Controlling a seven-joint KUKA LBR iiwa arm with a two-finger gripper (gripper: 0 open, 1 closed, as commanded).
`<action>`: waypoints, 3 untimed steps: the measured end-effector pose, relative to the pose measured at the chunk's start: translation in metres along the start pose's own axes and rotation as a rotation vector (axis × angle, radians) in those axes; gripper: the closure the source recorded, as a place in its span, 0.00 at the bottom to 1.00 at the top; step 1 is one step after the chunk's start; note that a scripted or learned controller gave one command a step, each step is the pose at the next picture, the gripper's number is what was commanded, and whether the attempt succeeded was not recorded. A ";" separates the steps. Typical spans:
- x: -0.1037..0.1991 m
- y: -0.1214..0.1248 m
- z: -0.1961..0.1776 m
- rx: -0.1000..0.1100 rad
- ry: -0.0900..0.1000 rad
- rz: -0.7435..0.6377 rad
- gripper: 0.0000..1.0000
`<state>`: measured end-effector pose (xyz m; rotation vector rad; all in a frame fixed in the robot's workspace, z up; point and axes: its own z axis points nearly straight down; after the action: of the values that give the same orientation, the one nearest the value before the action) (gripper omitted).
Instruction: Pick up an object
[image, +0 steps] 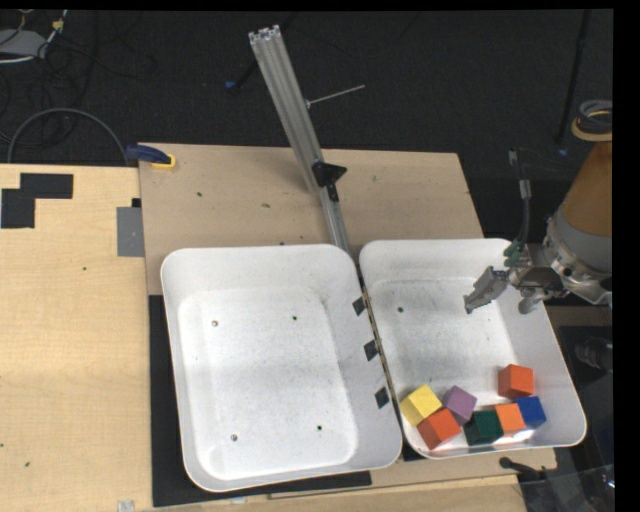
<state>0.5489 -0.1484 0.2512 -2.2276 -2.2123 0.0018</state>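
- The arm reaches in from the right, its orange band in plain sight above the wrist, and the gripper hangs over the upper right part of the right bin
- The jaws look spread, 1 grey finger pointing left and the other nearer the bin's right rim, with nothing between them
- By the look of it this is the approach step: no object is held and the grasp is not yet begun
- The candidates sit huddled in the near right corner of the right bin: a red block a little apart at the top, then a yellow block, a purple block, an orange-red block, a green block, an orange block and a blue block, 7 in all
- The next move calls for travel toward that corner and a descent; the red block looks the easiest pick, since the others touch or crowd each other and leave little room for the fingers
- The left bin lies beside it, with black clips along the shared edge
- Both bins rest on a pale wooden bench; a slanted aluminium rail rises behind, a blue-and-yellow clamp sits at the far left corner of the board, and cables trail on the dark floor beyond
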 end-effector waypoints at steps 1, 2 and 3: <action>-0.001 0.000 -0.010 0.001 0.001 0.002 1.00; 0.090 0.008 -0.025 -0.002 0.002 -0.015 1.00; 0.146 -0.047 -0.129 -0.007 0.001 -0.012 1.00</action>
<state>0.5032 -0.0022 0.3806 -2.2175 -2.2284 -0.0079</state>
